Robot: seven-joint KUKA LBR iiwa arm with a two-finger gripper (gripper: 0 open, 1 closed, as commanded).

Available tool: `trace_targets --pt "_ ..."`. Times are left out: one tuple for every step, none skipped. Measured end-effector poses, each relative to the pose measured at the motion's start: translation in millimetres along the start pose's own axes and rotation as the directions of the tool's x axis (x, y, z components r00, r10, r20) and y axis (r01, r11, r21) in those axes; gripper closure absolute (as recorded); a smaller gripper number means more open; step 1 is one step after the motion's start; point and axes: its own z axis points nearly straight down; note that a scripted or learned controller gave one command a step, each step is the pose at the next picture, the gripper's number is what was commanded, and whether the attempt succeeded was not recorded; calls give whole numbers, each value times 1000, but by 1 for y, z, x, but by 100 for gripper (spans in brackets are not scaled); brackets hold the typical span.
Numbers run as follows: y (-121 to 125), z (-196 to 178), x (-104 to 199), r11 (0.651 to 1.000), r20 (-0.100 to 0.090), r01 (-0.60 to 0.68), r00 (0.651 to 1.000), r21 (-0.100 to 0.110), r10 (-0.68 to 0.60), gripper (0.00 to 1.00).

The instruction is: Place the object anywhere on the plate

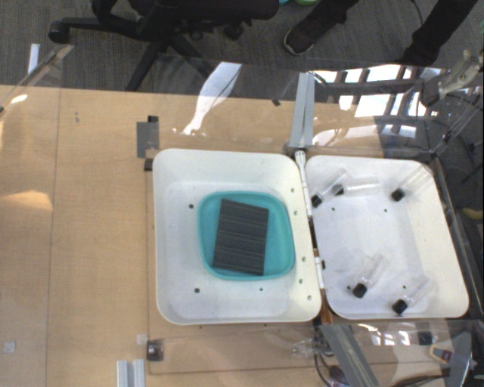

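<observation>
The pale wooden worktop [76, 249] spreads across most of the scene, with grey carpet beyond it and the base of a black office chair [162, 23] at the top. On the worktop sit two shallow white bins side by side. The left bin [174, 295] holds a teal plate [281, 253] with rounded corners, set about in its middle. The right bin [423, 295] has four small black feet or pegs showing near its corners, with clear plastic pieces beside them. The task's object, a dark grey ribbed block [241, 236], lies flat on the plate, well within its rim and slightly turned from square. Of the jaws I cannot tell anything from here.
</observation>
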Motion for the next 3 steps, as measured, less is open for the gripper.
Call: trace_targets --pt "-2 -3 16 946 1 -325 946 4 325 0" --pt "-1 -4 9 895 1 -446 895 2 446 0" --pt "-16 129 84 859 3 -512 859 13 512 0"
